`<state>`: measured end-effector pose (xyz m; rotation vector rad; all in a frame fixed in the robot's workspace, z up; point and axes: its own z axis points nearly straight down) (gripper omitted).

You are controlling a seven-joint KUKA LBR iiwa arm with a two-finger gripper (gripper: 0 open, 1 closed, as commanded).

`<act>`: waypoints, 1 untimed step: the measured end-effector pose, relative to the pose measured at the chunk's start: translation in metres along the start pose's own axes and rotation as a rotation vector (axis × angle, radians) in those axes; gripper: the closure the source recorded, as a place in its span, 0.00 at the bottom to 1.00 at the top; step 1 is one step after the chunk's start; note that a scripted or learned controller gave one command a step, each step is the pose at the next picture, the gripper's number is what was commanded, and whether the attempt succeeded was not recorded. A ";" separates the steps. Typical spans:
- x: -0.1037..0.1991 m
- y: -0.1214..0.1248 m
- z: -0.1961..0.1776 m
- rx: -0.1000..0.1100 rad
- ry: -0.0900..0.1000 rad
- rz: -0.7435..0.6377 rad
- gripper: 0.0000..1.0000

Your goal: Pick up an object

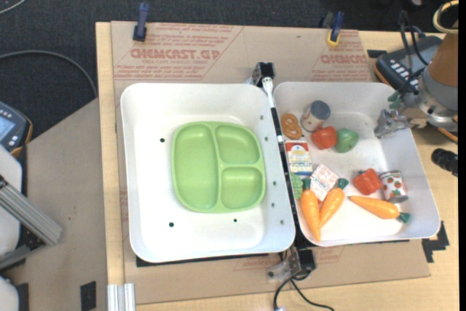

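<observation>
Gripper [386,121] at right bin [426,178] far rim, jaw state — cannot tell; I'd target orange carrot [376,207] — isolated; descend straight, avoid small can [393,186] beside.

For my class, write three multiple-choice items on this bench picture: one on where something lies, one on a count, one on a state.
1. Where does the green divided plate lie?
A. in the left bin
B. in the right bin
C. on the floor

2. How many toy carrots lie in the right bin?
A. one
B. three
C. six

3. How does the gripper stand to the toys?
A. it lifts a carrot
B. it presses on the plate
C. it sits at the right bin's far right edge, apart from the toys

Answers: 1 A, the plate rests in the left bin. 2 B, two carrots lie together, and a third lies alongside. 3 C, nothing touches it.
</observation>
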<state>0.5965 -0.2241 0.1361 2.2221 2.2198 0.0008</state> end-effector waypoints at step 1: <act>0.001 0.059 0.054 -0.003 -0.002 -0.004 1.00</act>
